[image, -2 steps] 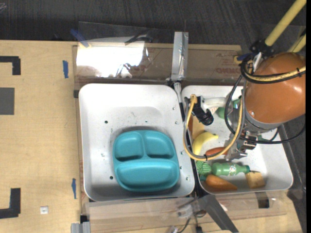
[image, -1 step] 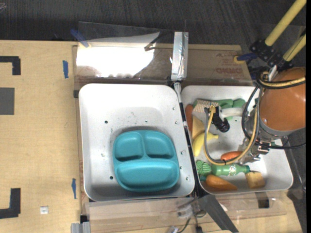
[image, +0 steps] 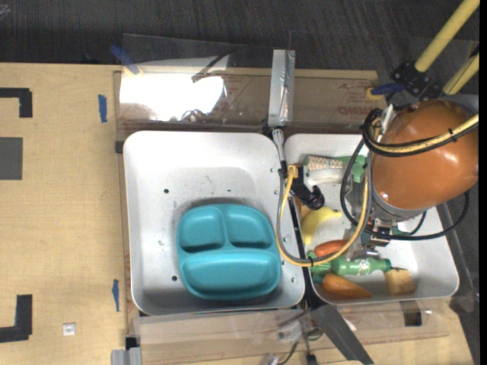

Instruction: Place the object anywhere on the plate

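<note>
Nearest of all, an orange carrot [image: 346, 285] was seen lying flat by the near wall of the right bin [image: 445, 280]. Its long side was laid along that wall. A brown lump [image: 399, 281] was seen just beside it, toward the bin's near right corner.

Just behind the carrot, a long green thing [image: 358, 267] was found. It was laid on its side, its long way running left to right along the near wall. A red thing [image: 329, 248] was seen just behind its left end, and a yellow thing [image: 319, 220] behind that.

The gripper [image: 371, 234] was hung close over the green thing. It could not be told whether the gripper was spread wide or closed up, or whether anything was touched by it.

In the left bin [image: 152, 158], a blue plate [image: 228, 272] was set toward the near wall, well apart from the green thing.

A striped box [image: 327, 163] was seen by the far wall of the right bin.
</note>
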You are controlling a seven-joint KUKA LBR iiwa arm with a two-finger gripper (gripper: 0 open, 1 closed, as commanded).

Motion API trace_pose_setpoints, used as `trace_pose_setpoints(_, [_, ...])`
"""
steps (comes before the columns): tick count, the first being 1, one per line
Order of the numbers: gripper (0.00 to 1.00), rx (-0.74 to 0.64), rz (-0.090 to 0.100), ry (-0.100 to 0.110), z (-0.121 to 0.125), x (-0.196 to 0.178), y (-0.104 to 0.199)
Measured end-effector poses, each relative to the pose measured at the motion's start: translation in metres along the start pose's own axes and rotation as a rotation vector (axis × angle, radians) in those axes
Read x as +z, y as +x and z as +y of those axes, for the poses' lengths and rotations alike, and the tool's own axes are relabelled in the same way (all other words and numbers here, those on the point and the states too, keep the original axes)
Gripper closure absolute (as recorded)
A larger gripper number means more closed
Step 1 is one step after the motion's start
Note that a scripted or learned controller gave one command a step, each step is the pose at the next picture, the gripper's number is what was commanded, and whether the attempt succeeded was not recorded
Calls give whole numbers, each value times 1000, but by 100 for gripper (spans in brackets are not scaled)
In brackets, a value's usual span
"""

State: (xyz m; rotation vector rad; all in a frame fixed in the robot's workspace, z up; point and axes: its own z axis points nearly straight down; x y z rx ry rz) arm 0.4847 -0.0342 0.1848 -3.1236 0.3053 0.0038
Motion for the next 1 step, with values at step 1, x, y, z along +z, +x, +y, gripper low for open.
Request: trace_pose_setpoints(1, [100, 11, -5, -1, 53, 46, 24])
